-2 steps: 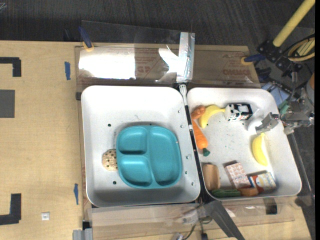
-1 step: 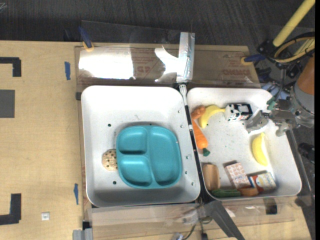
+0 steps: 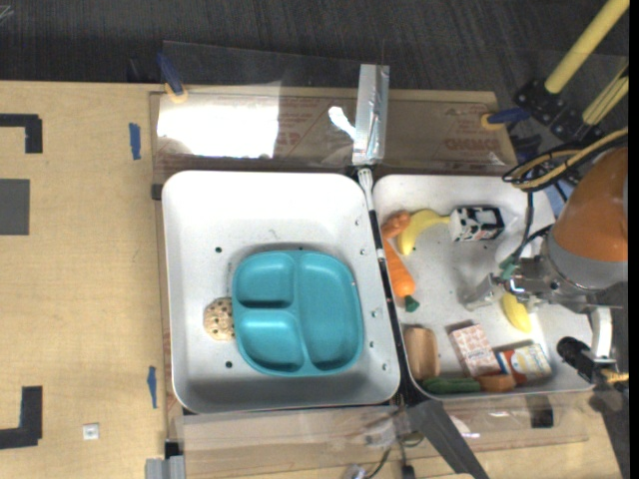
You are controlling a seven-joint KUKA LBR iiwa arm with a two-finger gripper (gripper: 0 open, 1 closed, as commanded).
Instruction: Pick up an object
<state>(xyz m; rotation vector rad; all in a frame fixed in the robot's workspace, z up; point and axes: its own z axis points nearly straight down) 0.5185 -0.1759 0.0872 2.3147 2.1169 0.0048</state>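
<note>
From the overhead camera, the left bin (image 3: 190, 267) holds a teal divided plate (image 3: 297, 310) with a cookie (image 3: 219, 318) tucked against its left edge. The right bin (image 3: 439, 193) is the crowded one — a banana (image 3: 424, 224) and a carrot (image 3: 400, 272) near the divider, a small black-and-white toy cow (image 3: 477, 222) behind them, a bread roll (image 3: 420, 350), a green vegetable (image 3: 451, 384) and small food boxes (image 3: 496, 355) along the front. The arm (image 3: 595, 230) reaches in from the right, its gripper (image 3: 511, 285) low over that bin just above a second yellow banana (image 3: 516, 312) — the likeliest target. Whether the gripper is parted or closed I cannot tell from here, and nothing is visibly held. To do this well, I'd centre squarely across the banana's narrow width, descend fully, close firmly, and lift straight up clear of the boxes just beside it.
</note>
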